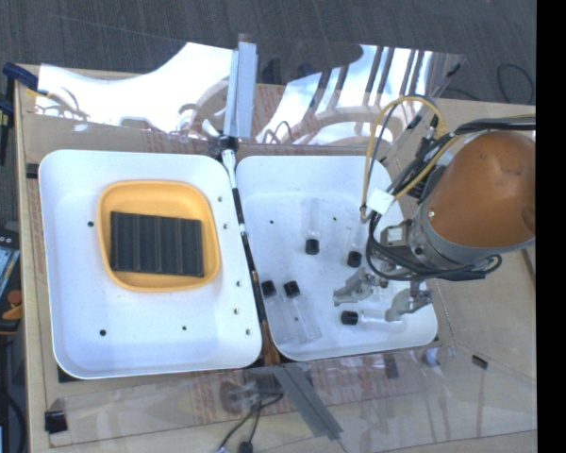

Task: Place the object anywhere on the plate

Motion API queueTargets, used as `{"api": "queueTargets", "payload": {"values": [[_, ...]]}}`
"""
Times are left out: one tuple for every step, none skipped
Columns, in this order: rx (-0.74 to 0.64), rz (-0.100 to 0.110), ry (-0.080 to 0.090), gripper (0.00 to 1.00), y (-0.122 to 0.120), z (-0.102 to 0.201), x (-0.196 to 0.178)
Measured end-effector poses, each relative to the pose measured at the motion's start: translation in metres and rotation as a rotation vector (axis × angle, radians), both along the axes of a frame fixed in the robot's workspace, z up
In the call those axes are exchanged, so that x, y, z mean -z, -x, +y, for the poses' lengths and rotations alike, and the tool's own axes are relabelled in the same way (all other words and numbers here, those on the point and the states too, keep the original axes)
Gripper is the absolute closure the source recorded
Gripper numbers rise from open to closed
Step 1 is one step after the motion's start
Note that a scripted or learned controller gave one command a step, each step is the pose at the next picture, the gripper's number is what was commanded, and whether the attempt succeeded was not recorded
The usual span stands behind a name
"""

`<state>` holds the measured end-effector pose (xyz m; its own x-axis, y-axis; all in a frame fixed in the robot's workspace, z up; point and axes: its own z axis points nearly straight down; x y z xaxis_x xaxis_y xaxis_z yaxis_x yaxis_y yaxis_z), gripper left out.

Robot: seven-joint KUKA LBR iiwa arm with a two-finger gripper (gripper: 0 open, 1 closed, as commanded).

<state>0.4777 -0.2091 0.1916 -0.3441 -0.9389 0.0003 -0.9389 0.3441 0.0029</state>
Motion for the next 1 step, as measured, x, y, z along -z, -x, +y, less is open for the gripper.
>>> {"api": "queueTargets", "payload": {"values": [[-0.189, -0.003, 0.0, 0.0, -0.0323, -0.0006, -0.0842]]}}
